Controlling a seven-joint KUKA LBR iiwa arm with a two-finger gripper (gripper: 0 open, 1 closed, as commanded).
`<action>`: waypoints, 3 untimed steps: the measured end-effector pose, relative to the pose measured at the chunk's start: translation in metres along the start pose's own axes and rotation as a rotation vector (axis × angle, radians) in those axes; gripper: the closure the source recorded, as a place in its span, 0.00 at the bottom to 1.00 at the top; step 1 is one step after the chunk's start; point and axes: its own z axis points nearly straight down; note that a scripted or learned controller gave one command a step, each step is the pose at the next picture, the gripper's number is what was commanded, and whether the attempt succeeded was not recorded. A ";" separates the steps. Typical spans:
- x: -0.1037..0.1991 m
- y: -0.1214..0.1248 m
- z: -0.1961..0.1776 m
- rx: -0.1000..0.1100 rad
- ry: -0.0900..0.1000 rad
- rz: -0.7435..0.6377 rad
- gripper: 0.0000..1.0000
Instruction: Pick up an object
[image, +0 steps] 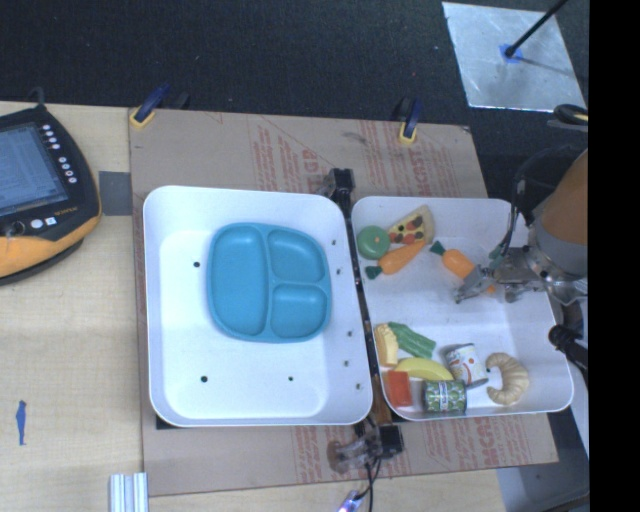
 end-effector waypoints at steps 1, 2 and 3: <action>0.075 -0.038 0.011 0.002 0.001 -0.001 0.00; 0.066 -0.091 0.011 0.001 0.000 -0.001 0.00; 0.086 -0.027 0.010 0.000 -0.001 -0.002 0.00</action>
